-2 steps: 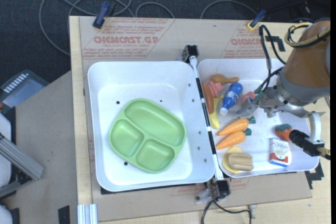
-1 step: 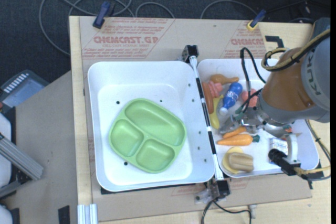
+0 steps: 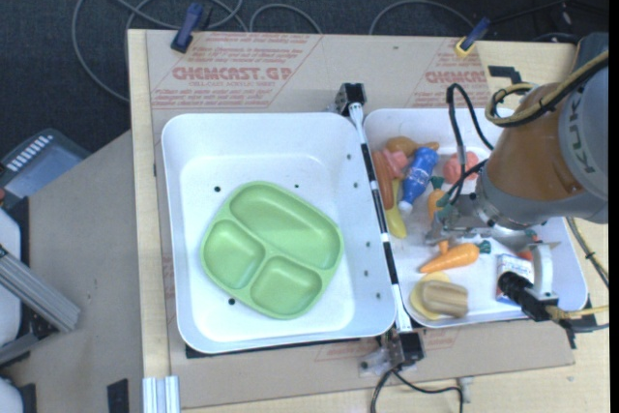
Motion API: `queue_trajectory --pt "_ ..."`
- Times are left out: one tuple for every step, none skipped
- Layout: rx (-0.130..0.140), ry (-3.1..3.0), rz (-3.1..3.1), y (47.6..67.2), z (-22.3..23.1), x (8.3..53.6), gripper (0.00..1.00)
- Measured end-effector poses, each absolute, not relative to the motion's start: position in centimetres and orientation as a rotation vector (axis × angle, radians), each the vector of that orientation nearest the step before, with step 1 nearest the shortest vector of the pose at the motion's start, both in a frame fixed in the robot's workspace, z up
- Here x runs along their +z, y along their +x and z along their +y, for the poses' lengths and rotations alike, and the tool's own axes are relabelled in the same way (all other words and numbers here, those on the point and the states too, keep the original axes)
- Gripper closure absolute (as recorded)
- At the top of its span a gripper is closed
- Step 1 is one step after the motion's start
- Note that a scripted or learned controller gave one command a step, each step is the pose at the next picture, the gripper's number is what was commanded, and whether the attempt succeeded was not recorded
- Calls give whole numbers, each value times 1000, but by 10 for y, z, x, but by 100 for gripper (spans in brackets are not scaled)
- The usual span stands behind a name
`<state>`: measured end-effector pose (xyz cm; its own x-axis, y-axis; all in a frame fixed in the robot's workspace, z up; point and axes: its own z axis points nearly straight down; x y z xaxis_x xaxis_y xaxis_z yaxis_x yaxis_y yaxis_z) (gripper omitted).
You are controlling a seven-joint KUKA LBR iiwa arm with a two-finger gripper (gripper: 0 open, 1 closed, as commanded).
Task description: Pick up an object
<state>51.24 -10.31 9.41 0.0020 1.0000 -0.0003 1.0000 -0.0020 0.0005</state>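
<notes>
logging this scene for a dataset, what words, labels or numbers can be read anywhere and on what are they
"CHEMCAST GP": red print on the brown protective sheet behind the left bin.
"CHEMCAST" again, partly cut off by cables, on the same sheet behind the right bin.
Smaller red lines under both prints: too blurred to read.
Blue bottle label in the right bin: too small to read.
Green divided plate: no text.

— What do we find in the left shallow white plastic bin (image 3: 184,237)?
— A green three-compartment plastic plate (image 3: 272,250), centred.
— And the right shallow white plastic bin (image 3: 575,290)?
— An orange plastic carrot (image 3: 451,258), just behind a tan plastic bread roll (image 3: 440,298).
</notes>
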Motion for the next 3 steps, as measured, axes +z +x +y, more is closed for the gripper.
queue_trajectory --pt "1 2220 2222 483 -60 185 100" --pt "1 2220 2222 486 -19 200 100" --pt "1 2220 2222 495 5 222 100"
